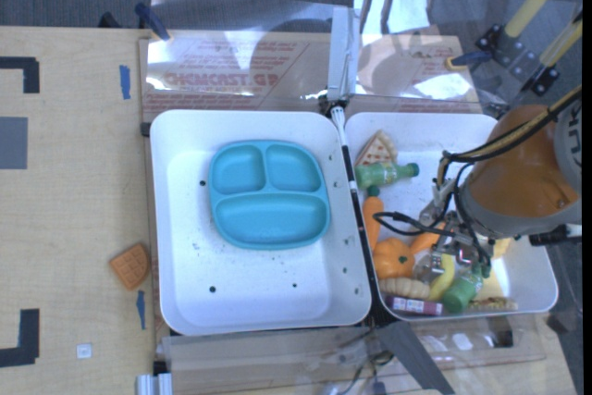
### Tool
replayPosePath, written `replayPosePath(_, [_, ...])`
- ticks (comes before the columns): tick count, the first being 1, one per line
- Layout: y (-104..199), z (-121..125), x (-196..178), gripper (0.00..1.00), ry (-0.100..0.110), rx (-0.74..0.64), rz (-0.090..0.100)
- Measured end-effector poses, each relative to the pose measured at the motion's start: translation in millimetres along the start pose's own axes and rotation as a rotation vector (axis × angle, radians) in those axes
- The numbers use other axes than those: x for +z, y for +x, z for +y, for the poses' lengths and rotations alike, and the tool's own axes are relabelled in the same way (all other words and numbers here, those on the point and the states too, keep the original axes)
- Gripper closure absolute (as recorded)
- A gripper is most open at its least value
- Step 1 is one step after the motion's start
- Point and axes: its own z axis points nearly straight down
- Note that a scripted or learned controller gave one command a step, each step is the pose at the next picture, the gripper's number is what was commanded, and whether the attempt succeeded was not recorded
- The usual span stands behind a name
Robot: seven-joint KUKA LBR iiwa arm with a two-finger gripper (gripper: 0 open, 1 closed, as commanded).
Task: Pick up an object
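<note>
The right bin (pixel 532 277) holds a heap of toy food. A tan sandwich wedge (pixel 376 148) and a green bottle (pixel 384 173) lie at its far left. A carrot (pixel 372 216) and a round orange piece (pixel 393 259) lie nearer the front. My gripper (pixel 442 262) is lowered into the pile at the bin's front middle, right over a yellow piece (pixel 446 273) and a green piece (pixel 462 293). Cables and the wrist hide the contact. A pink-and-white tube (pixel 412 303) lies along the front wall.
The left bin (pixel 185 291) carries a blue divided plate (pixel 268 194). A tan cracker (pixel 130 265) lies on the bench left of the bins. The arm's orange band (pixel 523 171) hangs over the right bin's far right. Clear plastic sheets stand behind both bins.
</note>
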Motion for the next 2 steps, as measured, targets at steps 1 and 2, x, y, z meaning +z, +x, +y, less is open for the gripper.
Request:
replayPosePath(1, [-3.4,0.9,-12.3,1.00,0.000,-0.003,-0.011])
replayPosePath(2, [-36.0,-57.3,-115.4,1.00,0.001,-0.183,0.011])
